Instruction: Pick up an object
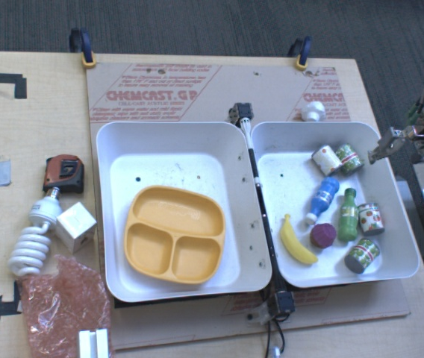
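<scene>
The right white bin [400, 200] holds several small things. A yellow banana [297, 242] lies at its front left, beside a purple plum [322, 235]. A blue bottle [322, 198] and a green bottle [348, 215] lie near the middle. A white roll [324, 157] and a green-labelled can [348, 158] rest at the back. Two more cans [370, 219] [362, 255] sit along the right side. The left bin [115, 170] holds a yellow divided plate [175, 233].
Left of the bins lie a tape measure [64, 174], a spiral light bulb [34, 237], a white cube [76, 222] and a pink plastic bag [63, 304]. A white cap [314, 112] sits behind the right bin. A thin metal bracket [391, 142] and cables stand at the right edge.
</scene>
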